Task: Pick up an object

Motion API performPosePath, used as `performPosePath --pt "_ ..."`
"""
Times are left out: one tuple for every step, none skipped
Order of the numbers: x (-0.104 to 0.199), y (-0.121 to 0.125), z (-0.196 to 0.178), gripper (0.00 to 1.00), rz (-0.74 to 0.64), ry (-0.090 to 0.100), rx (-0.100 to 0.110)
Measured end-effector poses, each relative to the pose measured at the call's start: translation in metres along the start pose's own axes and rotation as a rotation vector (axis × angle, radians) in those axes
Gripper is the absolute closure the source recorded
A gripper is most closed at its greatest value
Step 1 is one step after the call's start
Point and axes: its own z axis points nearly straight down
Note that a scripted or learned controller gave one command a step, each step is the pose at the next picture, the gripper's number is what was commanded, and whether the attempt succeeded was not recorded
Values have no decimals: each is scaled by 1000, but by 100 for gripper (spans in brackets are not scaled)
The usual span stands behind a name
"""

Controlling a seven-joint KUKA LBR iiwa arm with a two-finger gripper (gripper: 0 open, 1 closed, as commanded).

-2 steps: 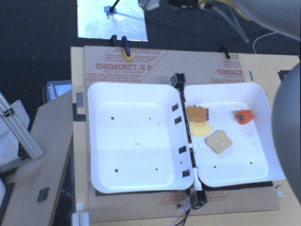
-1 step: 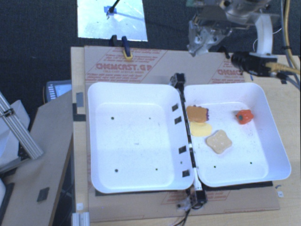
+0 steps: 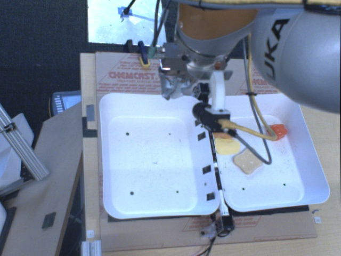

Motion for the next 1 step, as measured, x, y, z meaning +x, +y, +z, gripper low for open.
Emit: performPosePath --pt "-5 -10 -124 100 4 7 -25"
